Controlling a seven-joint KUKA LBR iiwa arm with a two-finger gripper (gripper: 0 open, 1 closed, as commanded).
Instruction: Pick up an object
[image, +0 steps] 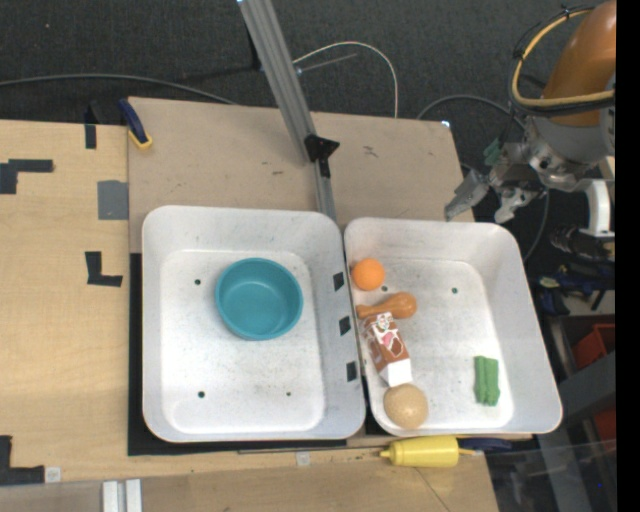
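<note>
Yellow mustard bottle (424, 452) lies at the near edge, just outside the right bin (520, 290).

Inside that bin: tan ball (406, 405), carton (387, 347) with unreadable label, green piece (486, 380), orange ball (368, 274); teal bowl (260, 298) sits in the left bin (160, 300). Gripper (490, 203) hovers beyond the rim, fingers spread, nothing between them.

Bowl (260, 298) in left bin (160, 330) — ball (368, 274), carton (387, 347) in right bin (520, 300)

The arm (585, 60) is cut off by the right edge; the carton's (387, 346) print is too small to be read.
</note>
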